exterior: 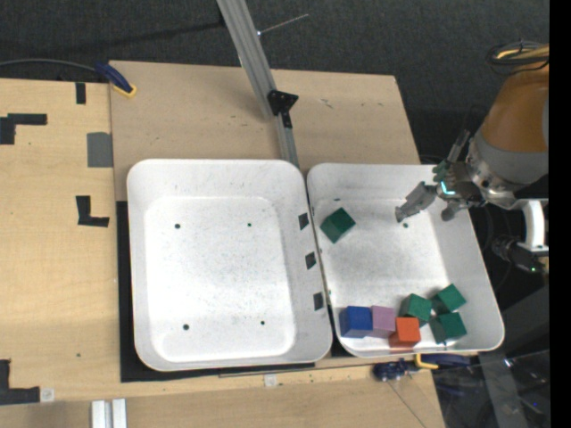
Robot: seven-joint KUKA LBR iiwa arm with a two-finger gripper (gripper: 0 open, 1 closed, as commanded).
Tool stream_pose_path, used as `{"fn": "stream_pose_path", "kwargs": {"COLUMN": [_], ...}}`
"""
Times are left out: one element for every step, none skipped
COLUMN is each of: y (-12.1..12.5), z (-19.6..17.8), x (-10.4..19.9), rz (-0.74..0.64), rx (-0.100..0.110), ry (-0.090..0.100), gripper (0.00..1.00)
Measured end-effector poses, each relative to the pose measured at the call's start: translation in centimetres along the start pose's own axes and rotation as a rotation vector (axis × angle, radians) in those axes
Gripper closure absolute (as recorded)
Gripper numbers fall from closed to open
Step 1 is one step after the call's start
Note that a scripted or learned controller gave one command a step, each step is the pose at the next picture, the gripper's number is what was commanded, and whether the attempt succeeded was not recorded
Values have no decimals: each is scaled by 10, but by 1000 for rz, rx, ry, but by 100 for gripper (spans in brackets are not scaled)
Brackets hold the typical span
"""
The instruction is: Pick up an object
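Gripper [419,205] tilted over right bin [473,248]

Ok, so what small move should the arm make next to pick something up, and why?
Probably shift the tool left and a little toward the camera, to hover over the lone green block. That block lies apart in the right bin, with free space around it, while the other blocks are crowded into the near corner, harder to grasp cleanly.

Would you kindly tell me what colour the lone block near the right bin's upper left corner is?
Green; the lone block shows clearly in the camera view.
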State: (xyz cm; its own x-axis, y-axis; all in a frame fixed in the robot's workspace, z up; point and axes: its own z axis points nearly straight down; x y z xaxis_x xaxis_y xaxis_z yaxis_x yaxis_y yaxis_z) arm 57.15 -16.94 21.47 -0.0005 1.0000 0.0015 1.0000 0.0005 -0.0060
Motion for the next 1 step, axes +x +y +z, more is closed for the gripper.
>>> {"fn": "stream_pose_path", "kwargs": {"y": [1], "z": [-3], "x": [0], "rz": [-2], "rx": [-5], "ry": [-1], "gripper": [0]}}
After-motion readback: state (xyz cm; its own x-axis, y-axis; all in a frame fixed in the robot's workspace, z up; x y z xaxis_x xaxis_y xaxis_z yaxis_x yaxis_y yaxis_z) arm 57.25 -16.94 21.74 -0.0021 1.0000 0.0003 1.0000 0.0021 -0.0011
